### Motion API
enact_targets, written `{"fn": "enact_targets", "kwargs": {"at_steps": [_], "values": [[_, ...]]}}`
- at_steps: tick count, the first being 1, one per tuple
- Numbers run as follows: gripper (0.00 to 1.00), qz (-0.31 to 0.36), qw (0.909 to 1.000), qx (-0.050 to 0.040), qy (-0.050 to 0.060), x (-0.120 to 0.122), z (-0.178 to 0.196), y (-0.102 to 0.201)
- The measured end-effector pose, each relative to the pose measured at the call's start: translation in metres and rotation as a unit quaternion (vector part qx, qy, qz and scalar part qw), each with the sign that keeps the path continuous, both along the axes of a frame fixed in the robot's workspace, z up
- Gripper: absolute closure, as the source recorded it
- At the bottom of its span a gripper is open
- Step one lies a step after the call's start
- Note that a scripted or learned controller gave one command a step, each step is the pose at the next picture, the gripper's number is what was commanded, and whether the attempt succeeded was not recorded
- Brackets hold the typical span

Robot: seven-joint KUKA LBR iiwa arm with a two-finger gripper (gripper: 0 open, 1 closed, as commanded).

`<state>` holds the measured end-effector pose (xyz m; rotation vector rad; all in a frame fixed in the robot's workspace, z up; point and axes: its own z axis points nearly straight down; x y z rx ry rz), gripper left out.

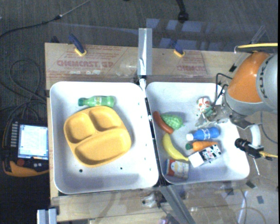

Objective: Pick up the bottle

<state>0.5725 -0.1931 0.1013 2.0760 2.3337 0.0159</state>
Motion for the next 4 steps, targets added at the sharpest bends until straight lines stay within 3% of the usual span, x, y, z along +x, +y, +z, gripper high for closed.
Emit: {"fn": "enact_targets", "kwargs": {"at_steps": [1, 2, 3, 4], "values": [[0.00, 0.000, 1.0000, 0.0001, 0.000, 0.000, 0.000, 0.000], [0.00, -0.023, 0.9997, -0.0011, 0.002, -0.038, -0.010, 0.011], [1.00, -0.023, 0.9997, -0.0003, 0.000, -0.037, 0.000, 0.011], [0.00, -0.023, 0.9997, -0.0001, 0.000, -0.037, 0.000, 0.011]]}}
